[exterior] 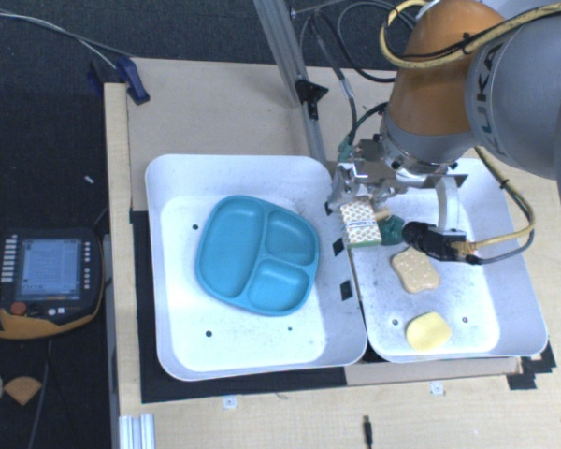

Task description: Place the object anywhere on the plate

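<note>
A blue divided plate [258, 253] lies in the left white bin [182, 344]. My gripper [360, 204] hangs over the ridge between the two bins, just right of the plate's right edge. It is shut on a small block with a green-and-white pattern [359, 224], which sticks out below the fingers. The block hangs over the left edge of the right bin [505, 330], a short way from the plate.
In the right bin lie a beige biscuit-like piece [415, 269], a yellow lump [427, 331] and a small dark green item [391, 228] beside the block. A black cable end [430, 238] hangs off the wrist. A metal pole [285, 36] rises behind the bins.
</note>
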{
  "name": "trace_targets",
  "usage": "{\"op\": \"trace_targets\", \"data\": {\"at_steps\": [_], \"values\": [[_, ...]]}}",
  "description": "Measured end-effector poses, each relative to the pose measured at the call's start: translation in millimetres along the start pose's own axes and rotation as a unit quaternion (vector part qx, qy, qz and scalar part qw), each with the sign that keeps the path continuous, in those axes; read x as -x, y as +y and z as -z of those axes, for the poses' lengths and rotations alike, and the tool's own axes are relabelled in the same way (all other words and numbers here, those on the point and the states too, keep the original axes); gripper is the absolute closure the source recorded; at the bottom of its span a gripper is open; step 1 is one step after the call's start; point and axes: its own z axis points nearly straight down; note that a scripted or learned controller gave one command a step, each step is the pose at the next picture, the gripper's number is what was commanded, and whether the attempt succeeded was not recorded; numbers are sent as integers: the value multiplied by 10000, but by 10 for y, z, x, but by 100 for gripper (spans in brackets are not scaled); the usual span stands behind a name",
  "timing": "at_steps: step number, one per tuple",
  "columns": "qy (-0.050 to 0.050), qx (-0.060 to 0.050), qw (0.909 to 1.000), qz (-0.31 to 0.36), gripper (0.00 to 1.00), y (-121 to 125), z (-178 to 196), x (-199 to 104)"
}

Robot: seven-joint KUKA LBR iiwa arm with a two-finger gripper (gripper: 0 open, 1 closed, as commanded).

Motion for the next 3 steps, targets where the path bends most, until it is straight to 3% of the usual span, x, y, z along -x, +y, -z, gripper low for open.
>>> {"op": "trace_targets", "data": {"at_steps": [2,3], "values": [[-4,-7,10000,1,100,-438,-142,-1146],[-7,-1,10000,-21,0,-427,-141,-1118]]}}
